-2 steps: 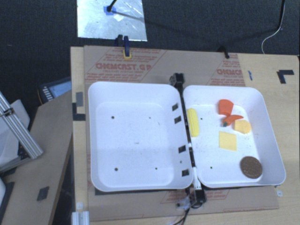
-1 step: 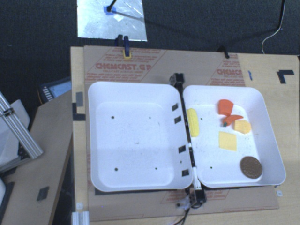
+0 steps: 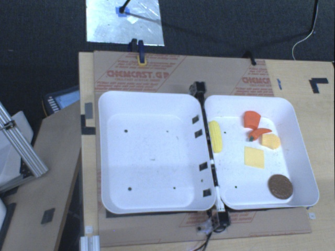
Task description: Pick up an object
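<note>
Nothing was picked yet: corn [image 3: 215, 136], carrot [image 3: 252, 120], cheese [image 3: 255, 157] and cookie [image 3: 280, 186] lay apart in the right bin [image 3: 302, 156], awaiting a descent; gripper state I couldn't tell.

A grey metal frame [image 3: 21, 145] at the left is cut off by the picture's edge, as is a black cable [image 3: 314, 9] running out at the top right. Print on the cardboard sheet [image 3: 137, 73] under the bins is partly covered by them. A small blue-and-orange piece [image 3: 255, 135] beside the orange block [image 3: 251, 118] is too small to identify
</note>
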